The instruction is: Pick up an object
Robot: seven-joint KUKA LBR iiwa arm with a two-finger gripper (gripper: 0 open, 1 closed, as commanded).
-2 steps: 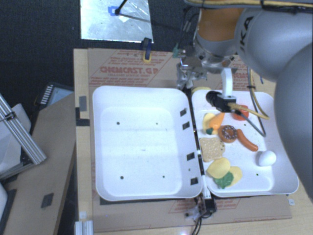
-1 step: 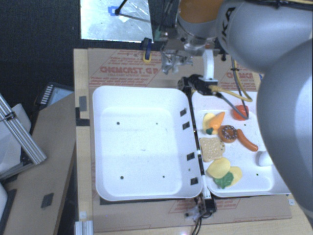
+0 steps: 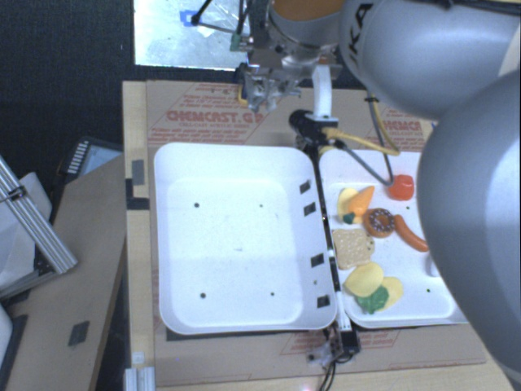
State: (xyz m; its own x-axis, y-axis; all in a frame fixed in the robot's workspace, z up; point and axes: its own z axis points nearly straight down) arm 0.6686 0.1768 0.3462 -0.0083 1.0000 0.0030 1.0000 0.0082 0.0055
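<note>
My gripper [image 3: 259, 94] hangs high over the brown cardboard behind the far edge of the left bin [image 3: 175, 300], apart from every object. The toy foods all lie in the right bin [image 3: 435, 304]: a red tomato [image 3: 401, 187], an orange carrot piece [image 3: 359, 200], a brown donut [image 3: 380, 221], an orange sausage [image 3: 410, 234], a tan bread slice [image 3: 353, 248], a yellow fruit [image 3: 364, 279] and a green leafy piece [image 3: 374, 300] beside a yellow slice [image 3: 393, 288]. The big grey arm covers the right bin's right side.
A black divider strip [image 3: 324, 235] runs between the two bins. Left of the bench stand a metal rail [image 3: 32, 226] and a dark floor. A bright panel [image 3: 187, 23] lies behind the bench.
</note>
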